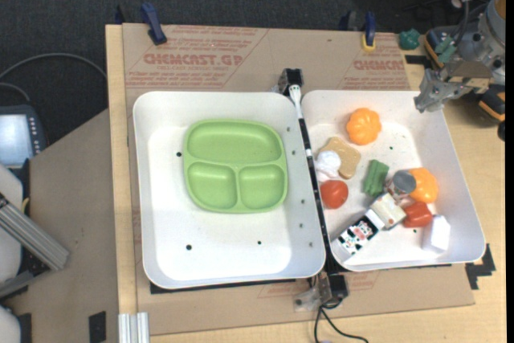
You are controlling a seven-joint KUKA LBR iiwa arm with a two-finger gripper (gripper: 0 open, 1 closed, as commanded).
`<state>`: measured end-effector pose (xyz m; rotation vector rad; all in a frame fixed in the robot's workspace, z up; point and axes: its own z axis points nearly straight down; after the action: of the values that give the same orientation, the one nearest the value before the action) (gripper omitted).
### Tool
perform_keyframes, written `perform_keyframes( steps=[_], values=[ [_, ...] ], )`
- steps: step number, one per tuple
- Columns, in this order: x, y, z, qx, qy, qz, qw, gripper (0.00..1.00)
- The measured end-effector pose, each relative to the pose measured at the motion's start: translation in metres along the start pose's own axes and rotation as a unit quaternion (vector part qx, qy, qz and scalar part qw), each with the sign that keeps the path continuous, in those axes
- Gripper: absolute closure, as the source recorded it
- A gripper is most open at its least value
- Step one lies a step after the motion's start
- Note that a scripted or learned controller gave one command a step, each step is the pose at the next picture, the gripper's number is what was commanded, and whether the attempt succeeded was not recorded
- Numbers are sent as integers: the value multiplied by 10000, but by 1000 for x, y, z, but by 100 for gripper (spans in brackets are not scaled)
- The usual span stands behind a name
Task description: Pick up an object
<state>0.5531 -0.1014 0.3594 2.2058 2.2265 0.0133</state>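
My two-finger gripper [431, 95] hangs over the far right corner of the right-hand shallow white bin [462, 197]. I see nothing held in it, and at this distance I cannot tell how wide it stands. Everything I might pick lies in that bin: a round orange pumpkin-shaped toy [363, 125] sits alone near the far side, just left of the gripper, while nearer me a tan bread-shaped piece [344, 157], a red tomato-like ball [333, 193], a green block [374, 177] and a black-and-white patterned box [359, 234] crowd together, several touching. The left bin [161, 237] holds a pale green three-compartment plastic plate [236, 165]. My worry is the clutter: a descent into the packed group could land between pieces or nudge a neighbour, and the round toys may roll out of a closing grasp. Working so close to the bin wall also risks striking the rim.
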Motion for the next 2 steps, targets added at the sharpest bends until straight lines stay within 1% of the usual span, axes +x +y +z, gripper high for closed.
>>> perform_keyframes(
  steps=[1,2],
  values=[
    [44,-53,-118,-19,-1,17,10000,100],
    [95,-71,-181,5,2,14,10000,100]
  ],
)
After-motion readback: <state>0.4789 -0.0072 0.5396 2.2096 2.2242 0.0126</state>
